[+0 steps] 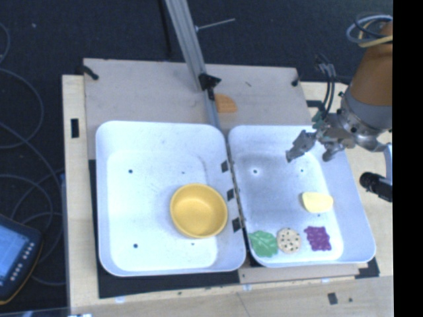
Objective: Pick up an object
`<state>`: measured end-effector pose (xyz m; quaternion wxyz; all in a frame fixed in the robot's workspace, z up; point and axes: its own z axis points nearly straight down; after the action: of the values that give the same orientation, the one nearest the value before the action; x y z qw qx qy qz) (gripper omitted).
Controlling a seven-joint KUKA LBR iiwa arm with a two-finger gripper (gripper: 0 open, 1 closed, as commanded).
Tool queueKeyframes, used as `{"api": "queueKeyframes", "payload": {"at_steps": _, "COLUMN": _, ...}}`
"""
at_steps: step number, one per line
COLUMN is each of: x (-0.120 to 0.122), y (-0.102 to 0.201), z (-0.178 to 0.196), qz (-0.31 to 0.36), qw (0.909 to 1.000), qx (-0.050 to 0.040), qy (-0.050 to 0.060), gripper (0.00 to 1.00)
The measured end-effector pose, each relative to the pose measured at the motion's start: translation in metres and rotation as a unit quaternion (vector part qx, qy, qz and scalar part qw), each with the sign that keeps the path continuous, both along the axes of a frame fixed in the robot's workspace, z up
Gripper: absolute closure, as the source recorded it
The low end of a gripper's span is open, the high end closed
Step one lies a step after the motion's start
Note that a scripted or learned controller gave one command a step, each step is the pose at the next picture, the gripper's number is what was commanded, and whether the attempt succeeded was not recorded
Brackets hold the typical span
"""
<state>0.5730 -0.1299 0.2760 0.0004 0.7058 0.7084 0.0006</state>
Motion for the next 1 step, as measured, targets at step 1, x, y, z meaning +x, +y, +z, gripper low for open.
{"api": "queueKeyframes", "payload": {"at_steps": 1, "x": 0.0000, "y": -0.0001, "z": 0.0001, "qz": -0.001, "qw": 1.0000, "qx": 0.0002, "qy": 0.000, "gripper": 0.00}}
